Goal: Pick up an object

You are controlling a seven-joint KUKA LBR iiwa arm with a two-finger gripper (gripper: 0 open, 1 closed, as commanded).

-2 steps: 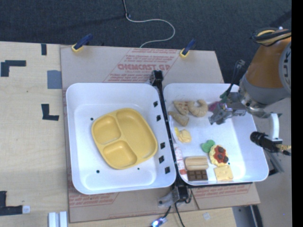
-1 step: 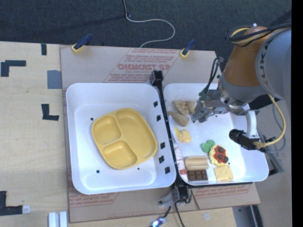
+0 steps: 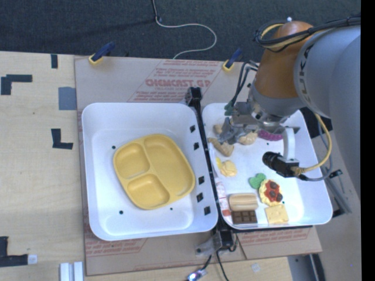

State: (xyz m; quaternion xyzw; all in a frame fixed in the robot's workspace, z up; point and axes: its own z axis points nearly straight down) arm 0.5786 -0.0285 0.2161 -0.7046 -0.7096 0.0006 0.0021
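My gripper (image 3: 234, 134) hangs low over the upper left part of the right bin (image 3: 310, 215), among beige toy food pieces (image 3: 224, 147). The fingers point down onto those pieces. A pale yellow piece (image 3: 227, 168) lies just below the gripper. Further down are a green piece (image 3: 256, 181), a pizza slice (image 3: 272, 192), a bread-like piece (image 3: 242, 201), a chocolate bar (image 3: 244, 216) and a yellow cracker (image 3: 276, 214). A purple piece (image 3: 270, 136) shows partly behind the wrist.
The left bin (image 3: 94, 157) holds a yellow divided plate (image 3: 153, 170). A black divider (image 3: 202, 151) runs between the two bins. The arm's large grey and orange body (image 3: 293, 63) covers the right bin's upper right corner. A black cable connector (image 3: 280, 164) hangs over the bin.
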